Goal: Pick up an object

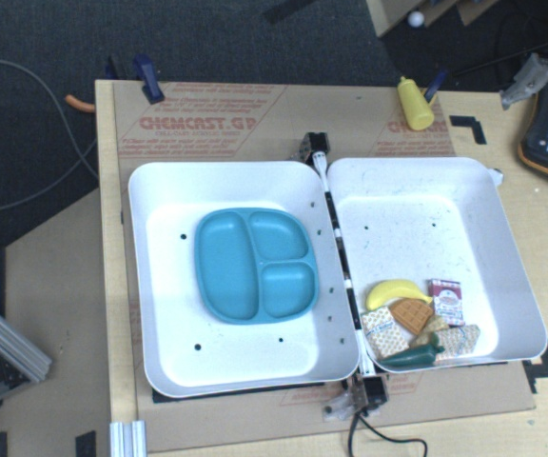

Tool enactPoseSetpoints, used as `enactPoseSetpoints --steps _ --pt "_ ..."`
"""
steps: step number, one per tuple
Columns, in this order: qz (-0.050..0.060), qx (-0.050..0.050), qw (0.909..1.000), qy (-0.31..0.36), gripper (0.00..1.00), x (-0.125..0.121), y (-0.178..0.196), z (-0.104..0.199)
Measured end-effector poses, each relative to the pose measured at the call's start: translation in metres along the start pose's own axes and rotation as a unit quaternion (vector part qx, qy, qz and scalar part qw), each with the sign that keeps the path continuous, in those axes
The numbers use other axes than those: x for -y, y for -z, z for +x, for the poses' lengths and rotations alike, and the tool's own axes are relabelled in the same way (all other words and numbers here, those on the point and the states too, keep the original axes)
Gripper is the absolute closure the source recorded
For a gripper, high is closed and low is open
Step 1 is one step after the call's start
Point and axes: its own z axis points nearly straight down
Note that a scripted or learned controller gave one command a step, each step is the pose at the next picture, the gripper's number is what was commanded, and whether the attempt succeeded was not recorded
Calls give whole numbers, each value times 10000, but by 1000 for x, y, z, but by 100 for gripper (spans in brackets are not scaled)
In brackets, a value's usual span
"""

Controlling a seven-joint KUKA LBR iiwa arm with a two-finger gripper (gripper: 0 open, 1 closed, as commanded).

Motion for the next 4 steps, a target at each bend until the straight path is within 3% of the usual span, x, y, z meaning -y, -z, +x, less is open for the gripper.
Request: enactPoseSetpoints --steps 1,2,3,4 --pt "32 -19 10000 7 0 19 -131 49" --pt "4 -1 10000 -2 0 0 -72 1" --pt "37 -20 10000 5 0 2 -211 35" --pt "6 -3 10000 0 0 1 -108 0"
